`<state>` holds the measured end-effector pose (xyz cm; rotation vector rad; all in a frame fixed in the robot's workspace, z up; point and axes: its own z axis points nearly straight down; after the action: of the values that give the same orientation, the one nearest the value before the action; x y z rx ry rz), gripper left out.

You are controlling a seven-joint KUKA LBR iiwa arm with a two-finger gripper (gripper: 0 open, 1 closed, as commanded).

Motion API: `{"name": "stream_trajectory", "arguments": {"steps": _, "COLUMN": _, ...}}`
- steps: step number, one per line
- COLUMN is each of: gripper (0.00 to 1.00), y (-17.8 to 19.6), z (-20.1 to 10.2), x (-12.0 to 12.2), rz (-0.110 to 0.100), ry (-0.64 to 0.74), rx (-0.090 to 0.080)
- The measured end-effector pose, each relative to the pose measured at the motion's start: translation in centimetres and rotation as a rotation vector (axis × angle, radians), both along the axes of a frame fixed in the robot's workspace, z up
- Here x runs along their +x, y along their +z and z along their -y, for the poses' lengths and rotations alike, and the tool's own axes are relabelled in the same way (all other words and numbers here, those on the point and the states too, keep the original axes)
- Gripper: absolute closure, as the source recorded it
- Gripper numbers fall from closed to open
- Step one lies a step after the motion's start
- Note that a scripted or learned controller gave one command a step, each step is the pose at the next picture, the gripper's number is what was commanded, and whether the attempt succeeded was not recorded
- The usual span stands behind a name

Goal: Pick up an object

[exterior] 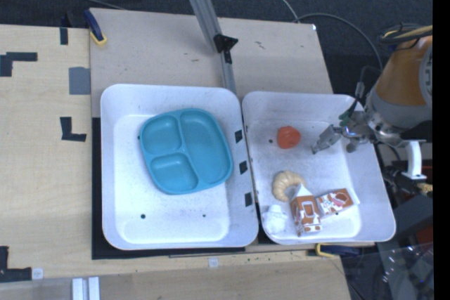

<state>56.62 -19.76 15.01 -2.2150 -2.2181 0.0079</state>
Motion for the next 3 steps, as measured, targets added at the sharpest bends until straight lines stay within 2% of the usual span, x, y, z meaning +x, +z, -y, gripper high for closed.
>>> {"name": "stream_trajectory", "arguments": {"steps": 1, "gripper": 0.00, "y": -6.2, "z": -0.6, "x": -0.3, "rz": 0.006, "ry": 0.000, "rx": -0.002}}
{"name": "stream_trajectory", "arguments": {"steps": 2, "gripper": 1.00, "y": -4.9, "z": -0.7, "x": -0.2, "rz": 0.006, "ry": 0.001, "rx": 0.000}}
{"name": "stream_trajectory", "arguments": {"steps": 3, "gripper": 1.00, "y": 1.3, "z": -0.3, "x": 0.3, "rz": 0.014, "ry": 0.000, "rx": -0.003}}
